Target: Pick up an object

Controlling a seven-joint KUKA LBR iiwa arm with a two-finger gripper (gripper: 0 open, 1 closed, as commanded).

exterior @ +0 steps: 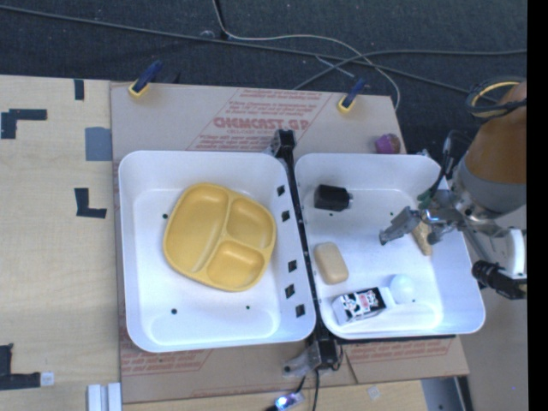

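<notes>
1. Hovering over the right part of the right bin [445, 319], the gripper [411, 229] is being carried with its two fingers spread apart and nothing between them; one grey finger [396, 229] is pointing left, while the tan one is angled down toward the near side.
2. Judged from this, the approach step is being carried out: no object is being gripped yet.
3. Several candidates are lying in this bin: a tan soap-like bar [330, 262] left of the gripper, a small black block [331, 198] toward the far left, and a black-and-white tube with a white cap [370, 301] near the front.
4. A target is being called for next, then a descent with the fingers straddling it before closing.
5. A yellow divided tray [220, 235] is resting in the left bin [137, 255], well apart.
</notes>
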